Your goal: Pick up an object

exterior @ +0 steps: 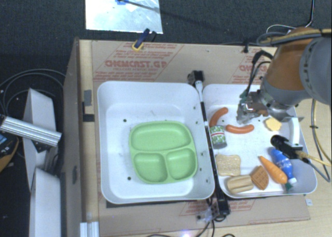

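Over the far half of the right bin [310,179], the gripper [248,110] hangs low, pointing down; whether it is open or closed cannot be told from this angle, and nothing can be seen held in it. Just in front of it lies a red sausage [240,128], flat on the bin floor, close to the gripper's tip, though contact cannot be judged. A second sausage [218,115] lies tilted to the left of it, near the wall between the bins, with a small green-labelled can [218,136] just beside it. On the other side of the gripper sits a yellow cheese wedge [272,124]. Nearer the camera are a bread slice [228,164], a bread roll [239,184], a waffle [259,178], a carrot [272,169] and a blue bottle [282,164], the last three packed close together. The grey arm [306,70] with its orange band reaches in from the right. The left bin [111,127] holds a green divided plate [163,150].
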You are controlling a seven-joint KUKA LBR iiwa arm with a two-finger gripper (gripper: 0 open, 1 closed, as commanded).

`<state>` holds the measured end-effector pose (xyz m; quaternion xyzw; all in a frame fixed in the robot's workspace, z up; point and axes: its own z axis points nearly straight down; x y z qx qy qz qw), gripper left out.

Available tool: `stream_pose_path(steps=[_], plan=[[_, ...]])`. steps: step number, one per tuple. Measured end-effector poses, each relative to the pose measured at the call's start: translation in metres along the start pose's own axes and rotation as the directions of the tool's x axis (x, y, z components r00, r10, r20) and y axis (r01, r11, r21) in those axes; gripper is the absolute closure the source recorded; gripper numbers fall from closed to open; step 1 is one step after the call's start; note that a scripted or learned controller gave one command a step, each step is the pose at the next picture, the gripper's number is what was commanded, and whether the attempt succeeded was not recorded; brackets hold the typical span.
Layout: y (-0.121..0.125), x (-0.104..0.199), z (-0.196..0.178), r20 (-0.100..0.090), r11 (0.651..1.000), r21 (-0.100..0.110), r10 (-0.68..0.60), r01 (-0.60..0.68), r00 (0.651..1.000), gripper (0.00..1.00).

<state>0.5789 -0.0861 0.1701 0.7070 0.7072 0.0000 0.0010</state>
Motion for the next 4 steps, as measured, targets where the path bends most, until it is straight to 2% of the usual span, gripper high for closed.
stream_pose_path(steps=[2, 3, 4], plan=[[0.012, 0.035, -0.014, -0.002, 1.000, -0.001, -0.004, 0.004, 1.000, 1.00], [-0.025, 0.017, -0.014, -0.001, 1.000, 0.001, -0.001, 0.001, 1.000, 1.00], [0.003, 0.029, -0.014, -0.002, 1.000, -0.001, -0.004, 0.004, 1.000, 1.00]])
